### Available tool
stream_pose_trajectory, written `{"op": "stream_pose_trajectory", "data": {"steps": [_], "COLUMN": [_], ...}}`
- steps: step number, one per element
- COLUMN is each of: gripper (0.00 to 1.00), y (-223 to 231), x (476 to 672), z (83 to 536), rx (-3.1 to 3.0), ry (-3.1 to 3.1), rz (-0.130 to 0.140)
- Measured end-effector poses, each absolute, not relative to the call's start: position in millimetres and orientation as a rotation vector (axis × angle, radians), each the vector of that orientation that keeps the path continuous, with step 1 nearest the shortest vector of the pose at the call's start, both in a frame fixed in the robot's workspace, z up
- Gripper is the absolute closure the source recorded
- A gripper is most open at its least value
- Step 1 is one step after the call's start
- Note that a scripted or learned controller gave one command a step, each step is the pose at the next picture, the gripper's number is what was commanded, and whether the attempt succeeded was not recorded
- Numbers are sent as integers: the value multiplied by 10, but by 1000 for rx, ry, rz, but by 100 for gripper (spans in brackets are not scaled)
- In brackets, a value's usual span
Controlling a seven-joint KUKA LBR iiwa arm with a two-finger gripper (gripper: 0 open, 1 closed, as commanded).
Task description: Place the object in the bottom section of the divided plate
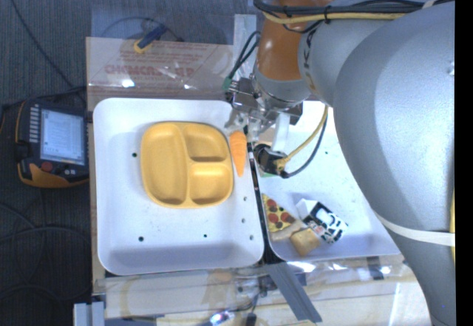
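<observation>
White left bin (111, 243) holds the yellow divided plate (185, 163), its bottom section nearest the camera. Right bin (362, 243), near edge: pizza slice (276, 215), tan block (303, 241) and a black-white item (325, 222), not my concern. Further up, the carrot (237, 153) hangs upright at the plate's right rim, top end under my gripper (245, 121). Looks pinched on it, but I can't tell for sure. My call: shift left and toward the camera, get over the bottom section w/ carrot low, then release.
</observation>
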State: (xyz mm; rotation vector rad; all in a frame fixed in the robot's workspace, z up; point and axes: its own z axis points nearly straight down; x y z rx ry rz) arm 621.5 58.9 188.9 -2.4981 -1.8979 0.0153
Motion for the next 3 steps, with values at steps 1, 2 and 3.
{"op": "stream_pose_trajectory", "data": {"steps": [1,2,3], "gripper": [100,0,0], "y": [332,335,684], "x": [6355,6353,6430], "z": [3198,3190,1818], "rx": [-2600,-2599,-2075], "ry": [-1768,-1768,-2356], "rz": [7,9,6]}}
